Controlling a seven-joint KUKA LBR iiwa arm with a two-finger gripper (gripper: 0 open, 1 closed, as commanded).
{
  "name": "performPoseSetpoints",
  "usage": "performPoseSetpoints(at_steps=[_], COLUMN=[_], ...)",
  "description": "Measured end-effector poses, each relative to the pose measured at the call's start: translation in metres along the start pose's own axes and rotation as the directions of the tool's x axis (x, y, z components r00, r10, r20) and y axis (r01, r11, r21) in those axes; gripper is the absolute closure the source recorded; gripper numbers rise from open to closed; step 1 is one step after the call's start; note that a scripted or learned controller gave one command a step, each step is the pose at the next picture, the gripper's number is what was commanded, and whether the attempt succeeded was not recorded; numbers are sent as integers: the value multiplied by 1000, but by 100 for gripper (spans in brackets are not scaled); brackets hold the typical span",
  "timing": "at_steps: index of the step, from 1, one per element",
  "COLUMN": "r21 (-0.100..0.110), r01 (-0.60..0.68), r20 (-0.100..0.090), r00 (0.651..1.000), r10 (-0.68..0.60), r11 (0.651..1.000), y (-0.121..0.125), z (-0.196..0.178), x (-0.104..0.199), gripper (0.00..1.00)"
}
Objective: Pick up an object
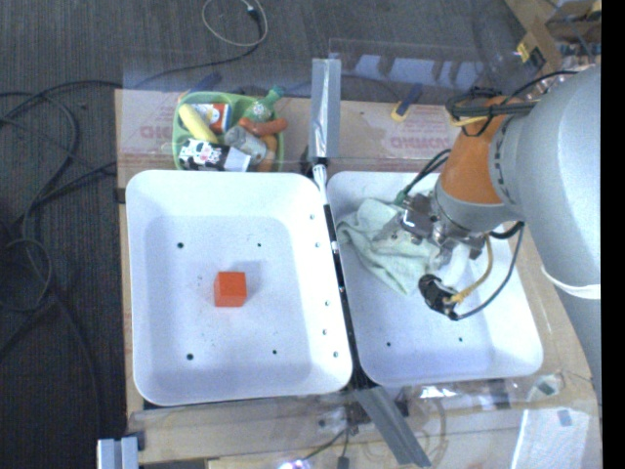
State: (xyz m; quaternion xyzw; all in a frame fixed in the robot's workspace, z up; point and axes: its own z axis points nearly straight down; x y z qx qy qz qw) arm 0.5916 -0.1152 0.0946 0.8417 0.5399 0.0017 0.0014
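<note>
At the far left, dark cables trail over the grey carpet beside the bench; behind the bins, at the bench's back edge, a small green basket holds a jumble of toy items, too mixed to name singly. The left bin carries one small orange cube, lying flat near the middle of its floor, apart from every wall. A narrow ridge where the two rims meet divides it from the right bin. In the right bin, a crumpled pale green cloth lies in the upper left part, close to the dividing rim and stretching toward the middle. The gripper hangs low over the cloth's right edge, its wrist hardware and a looped cable overlapping the fabric; whether it is wide, narrow or holding anything cannot be told from this angle. Above it rises the orange band, and the grey arm reaches in from the right.
</note>
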Motion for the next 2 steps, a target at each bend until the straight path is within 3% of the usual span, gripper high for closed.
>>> performPoseSetpoints(at_steps=[1,2], r21=[7,5], r01=[-237,-63], r20=[5,6], r00=[972,998], r10=[237,63], r11=[972,998], y=[-22,2], z=[-45,-71], x=[-13,-64], gripper=[0,0])
